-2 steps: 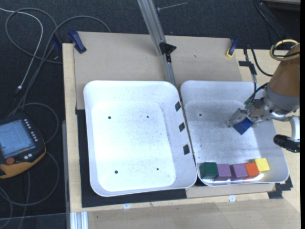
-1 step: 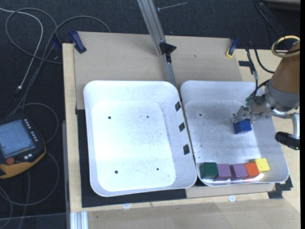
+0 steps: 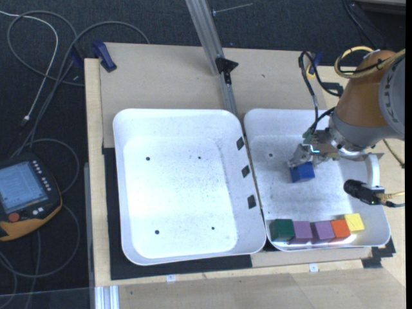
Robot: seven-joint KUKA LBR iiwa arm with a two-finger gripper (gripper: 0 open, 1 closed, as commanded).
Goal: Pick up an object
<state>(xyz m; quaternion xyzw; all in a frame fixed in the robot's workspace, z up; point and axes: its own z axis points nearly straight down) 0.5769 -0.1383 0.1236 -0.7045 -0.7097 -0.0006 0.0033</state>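
Hand low in right bin, blue block at fingertips, apparently between them; hold uncertain.

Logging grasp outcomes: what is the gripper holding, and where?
Cannot be told: the gripper sits right over the blue block in the right bin.

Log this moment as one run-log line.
gripper in right bin, right above blue cube | hold unconfirmed | five blocks along near wall

You have open floor across the right bin. A row of blocks crowds its near wall, and a blue block sits mid-bin.
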